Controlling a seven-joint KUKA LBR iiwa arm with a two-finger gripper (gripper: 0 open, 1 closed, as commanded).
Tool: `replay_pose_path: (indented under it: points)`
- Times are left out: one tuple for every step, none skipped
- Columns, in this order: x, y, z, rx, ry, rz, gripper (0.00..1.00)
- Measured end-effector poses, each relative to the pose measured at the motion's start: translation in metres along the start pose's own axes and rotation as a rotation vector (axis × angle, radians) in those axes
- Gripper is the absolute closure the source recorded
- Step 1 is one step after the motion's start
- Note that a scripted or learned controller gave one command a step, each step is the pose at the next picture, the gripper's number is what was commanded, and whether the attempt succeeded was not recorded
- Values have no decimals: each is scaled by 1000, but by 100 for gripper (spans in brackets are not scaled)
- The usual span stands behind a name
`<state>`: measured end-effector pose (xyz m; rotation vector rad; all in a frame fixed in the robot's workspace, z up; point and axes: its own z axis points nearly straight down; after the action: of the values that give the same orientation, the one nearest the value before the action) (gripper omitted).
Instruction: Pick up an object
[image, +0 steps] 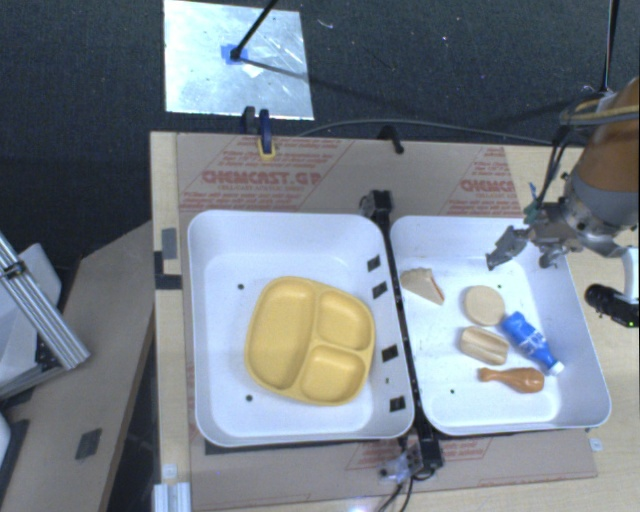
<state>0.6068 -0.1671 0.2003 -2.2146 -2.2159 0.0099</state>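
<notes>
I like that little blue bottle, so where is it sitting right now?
The blue bottle lies in the right bin, toward its right side, just right of the bread roll and above the drumstick.

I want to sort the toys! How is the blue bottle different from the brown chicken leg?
The blue bottle is bright blue with a white label and cap; the chicken leg is plain brown. The bottle lies slanted, cap toward the bin's lower right; the leg lies nearly level, thin end pointing left. Both lie flat in the right bin, close together.
</notes>
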Motion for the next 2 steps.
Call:
replay_pose_path:
  points:
    - [0, 3, -7, -12, -2, -3, 0]
    - [-8, 8, 41, -9, -2, -1, 0]
